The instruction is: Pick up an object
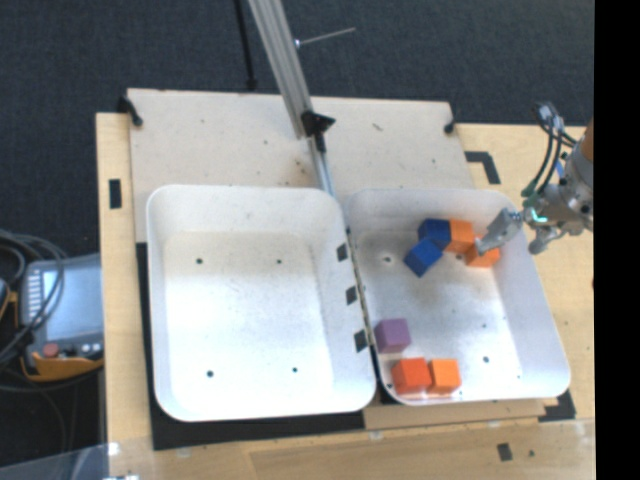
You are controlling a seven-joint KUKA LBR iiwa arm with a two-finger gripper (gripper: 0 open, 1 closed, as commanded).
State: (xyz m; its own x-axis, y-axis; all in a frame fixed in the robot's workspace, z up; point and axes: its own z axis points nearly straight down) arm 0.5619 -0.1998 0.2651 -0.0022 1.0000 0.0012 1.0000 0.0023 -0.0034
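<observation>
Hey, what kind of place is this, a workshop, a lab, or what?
Most likely a robotics lab set up for grasping trials: a robot gripper reaches over two shallow white bins on a plywood bench, with coloured blocks as test objects and a control pendant beside it.

Even, bright overhead light, soft shadows, slight overall blur, mild glare on white bins (250,298).

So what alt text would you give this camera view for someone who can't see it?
A robot gripper reaches from the right into the right bin, beside orange blocks and blue blocks. A purple block and two more orange ones sit nearer the front.
</observation>
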